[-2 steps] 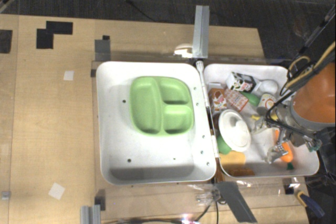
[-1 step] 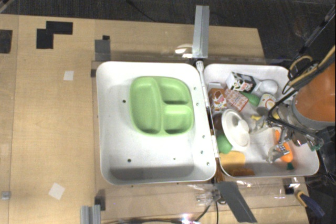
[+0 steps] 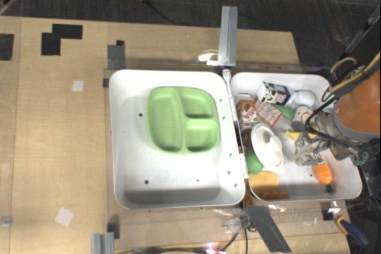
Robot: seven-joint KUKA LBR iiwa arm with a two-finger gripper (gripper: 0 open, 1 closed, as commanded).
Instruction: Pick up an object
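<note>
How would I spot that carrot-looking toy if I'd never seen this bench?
Look at the right bin, the crowded one. Go to its near right corner, just below the gripper. The carrot lies there: small, bright orange with a green tip, redder than the pale orange block on the bin's near left side.

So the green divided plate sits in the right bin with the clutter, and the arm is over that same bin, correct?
Not quite. The camera view shows the green divided plate alone in the left bin. The clutter is in the right bin, and the arm is indeed over that one.
</note>
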